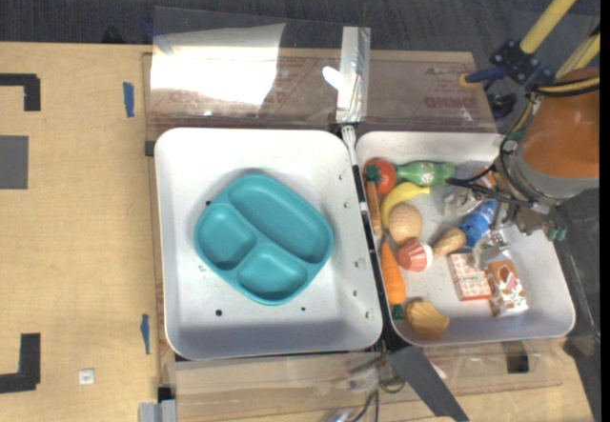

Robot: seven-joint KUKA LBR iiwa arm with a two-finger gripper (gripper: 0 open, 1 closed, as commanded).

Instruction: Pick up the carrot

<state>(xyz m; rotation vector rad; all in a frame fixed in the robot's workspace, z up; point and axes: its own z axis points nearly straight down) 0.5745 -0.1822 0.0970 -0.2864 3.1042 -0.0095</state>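
At the near edge of the bench, clear plastic strips (286,374) and a dark grey piece (429,391) lay below the two bins, too blurred to name further. Just above them sat the left bin (181,315), holding a teal divided plate (264,236) with three compartments, tilted diagonally in the bin's middle.

In the right bin (558,311), the nearest item was a tan, bread-like toy (426,315) by the front wall. The carrot (392,275) lay just behind it, orange and lengthwise along the bin's left wall, its tip pointing toward the near edge; nothing gripped it. Two small cartons (469,275) and (506,287) rested to its right, printed in red and white, but the lettering was too small to read. A red-and-white round piece (415,255) touched the carrot's upper end, with a beige egg-shaped toy (404,219) behind it, then a banana (408,194), a tomato (380,174) and a green vegetable (427,172) toward the far wall.

The gripper (494,225) hung over the bin's right-centre, near a blue object (477,218) and a tan piece (448,241). Cables and metal parts cluttered that spot, so whether it was spread or closed could not be told. The arm's orange band (567,139) was cut off by the frame's right side.

Beyond the bins, a clear sheet (219,77) glared white, and brown cardboard (419,91) carried reddish print, mirrored or inverted and unreadable. A yellow pole (562,1) crossed the far corner
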